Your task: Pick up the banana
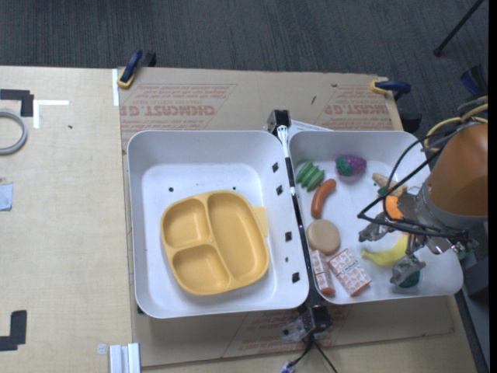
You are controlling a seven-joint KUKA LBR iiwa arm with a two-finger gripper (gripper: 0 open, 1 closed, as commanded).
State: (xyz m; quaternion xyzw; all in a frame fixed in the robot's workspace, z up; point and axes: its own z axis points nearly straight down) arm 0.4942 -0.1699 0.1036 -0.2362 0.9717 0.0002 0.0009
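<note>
The claw (409,243) hangs over the banana (386,253), which lies near the front right corner of the right bin (353,144); the step in hand appears to be the approach, and whether the claw is open or closed cannot be determined. The next move calls for a confirmed grip before lifting. A red-and-white carton (349,272) lies just beside the banana, with an orange item (394,205) and a grey-green object (407,275) crowding the claw.

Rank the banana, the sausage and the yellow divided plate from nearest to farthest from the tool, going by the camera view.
Measured from the tool over the right bin's lower right part:
1. Banana: right beside the tool, just to its left in the right bin.
2. Sausage: further left and up, mid right bin.
3. Yellow divided plate: in the left bin, across the divide.
</note>
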